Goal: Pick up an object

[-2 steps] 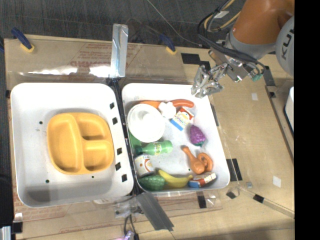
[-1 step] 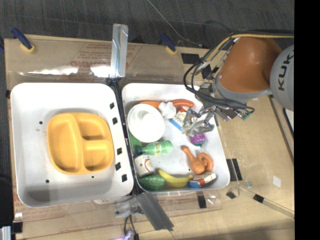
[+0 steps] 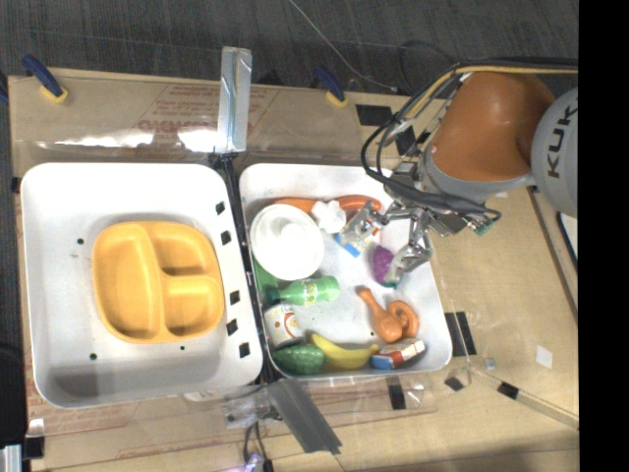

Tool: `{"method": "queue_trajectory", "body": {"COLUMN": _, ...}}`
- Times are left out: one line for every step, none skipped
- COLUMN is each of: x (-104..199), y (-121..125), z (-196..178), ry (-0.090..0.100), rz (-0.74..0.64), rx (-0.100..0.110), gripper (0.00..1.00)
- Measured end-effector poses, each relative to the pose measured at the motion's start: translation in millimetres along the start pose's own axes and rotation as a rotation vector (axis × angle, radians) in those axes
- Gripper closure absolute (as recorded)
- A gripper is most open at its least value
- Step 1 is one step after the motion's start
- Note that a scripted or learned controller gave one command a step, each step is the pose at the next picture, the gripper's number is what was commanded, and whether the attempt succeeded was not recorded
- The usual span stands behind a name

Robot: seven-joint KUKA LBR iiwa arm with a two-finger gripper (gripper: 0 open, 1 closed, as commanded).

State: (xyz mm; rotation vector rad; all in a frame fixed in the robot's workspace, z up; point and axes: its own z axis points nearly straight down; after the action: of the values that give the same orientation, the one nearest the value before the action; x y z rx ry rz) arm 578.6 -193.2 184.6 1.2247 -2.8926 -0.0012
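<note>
My gripper (image 3: 388, 243) hangs low in the right bin (image 3: 428, 298), near its right wall, and it is open. One metal finger (image 3: 363, 226) stands beside a small blue piece (image 3: 349, 247). The other finger (image 3: 414, 256) is close to the bin wall. A small purple toy (image 3: 381, 262) lies on the bin floor roughly between and just below the two fingers; nothing is clamped. The arm's orange band (image 3: 486, 126) looms above the bin's upper right corner.
The right bin also holds a white bowl (image 3: 287, 242), a green bottle (image 3: 303, 291), a banana (image 3: 341, 353), an orange toy (image 3: 393, 317), a can (image 3: 283, 322) and a carrot (image 3: 295, 206). In the left bin (image 3: 49, 264) lies a yellow divided plate (image 3: 157, 278).
</note>
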Motion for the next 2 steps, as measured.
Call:
{"method": "queue_trajectory", "body": {"x": 50.2, "y": 31.2, "z": 81.5, "ry": -0.005, "rz": 0.065, "rx": 0.006, "gripper": 0.00}}
{"method": "queue_trajectory", "body": {"x": 73.2, "y": 54.9, "z": 89.0, "ry": -0.012, "rz": 0.040, "rx": 0.014, "gripper": 0.00}}
